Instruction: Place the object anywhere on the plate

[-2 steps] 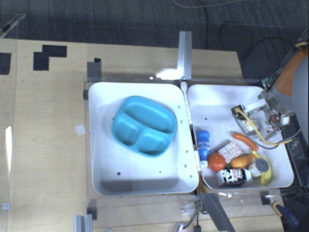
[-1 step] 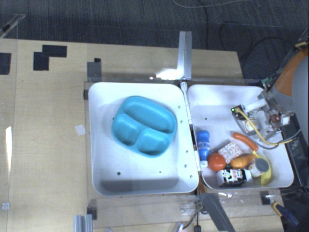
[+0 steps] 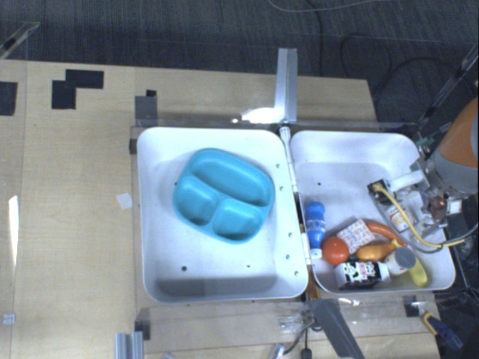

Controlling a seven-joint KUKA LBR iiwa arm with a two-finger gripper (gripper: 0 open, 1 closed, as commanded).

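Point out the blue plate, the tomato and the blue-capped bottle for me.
blue plate [image 3: 223, 194]: camera view, on the ridge where its three compartments meet, in the left bin.
tomato [image 3: 336, 250]: camera view, middle of its red skin, right bin.
blue-capped bottle [image 3: 314, 221]: camera view, on its body below the cap, right bin.

Arm [image 3: 458, 144] cut off at right edge — gripper [image 3: 419, 200] fingers blurred, state untold; heaped items [image 3: 367, 253] partly overlapped.
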